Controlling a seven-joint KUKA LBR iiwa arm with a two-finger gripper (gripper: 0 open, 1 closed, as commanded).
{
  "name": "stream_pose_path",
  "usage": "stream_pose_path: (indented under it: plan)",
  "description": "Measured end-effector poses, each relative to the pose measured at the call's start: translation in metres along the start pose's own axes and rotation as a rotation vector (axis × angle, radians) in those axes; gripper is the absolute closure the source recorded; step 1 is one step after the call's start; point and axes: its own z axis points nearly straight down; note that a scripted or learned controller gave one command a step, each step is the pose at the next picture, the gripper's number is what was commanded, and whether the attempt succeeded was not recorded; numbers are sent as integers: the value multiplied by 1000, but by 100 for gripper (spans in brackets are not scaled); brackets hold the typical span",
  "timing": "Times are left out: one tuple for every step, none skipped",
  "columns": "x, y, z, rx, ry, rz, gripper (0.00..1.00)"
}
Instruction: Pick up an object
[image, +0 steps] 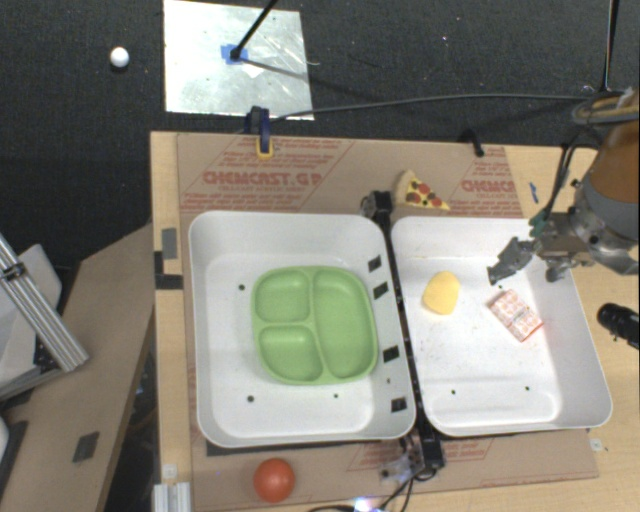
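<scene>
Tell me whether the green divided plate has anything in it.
Empty. The green divided plate lies flat in the left bin, and all three compartments show bare green.

green tray (313, 325), yellow lump (441, 293) — gripper (530, 258) above

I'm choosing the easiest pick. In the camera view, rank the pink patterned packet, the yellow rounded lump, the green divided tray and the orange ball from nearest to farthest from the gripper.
1. Pink patterned packet, right bin, just below the gripper.
2. Yellow rounded lump, right bin, toward its left side.
3. Green divided tray, left bin.
4. Orange ball, on the board in front of the left bin.
</scene>
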Motion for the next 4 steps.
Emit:
stream_pose_path:
  plan:
    - [0, 2, -7, -12, -2, -2, 0]
    - [11, 3, 45, -11, -1, -1, 0]
    - [5, 9, 90, -9, -1, 0, 0]
    - [4, 17, 134, -9, -1, 0, 0]
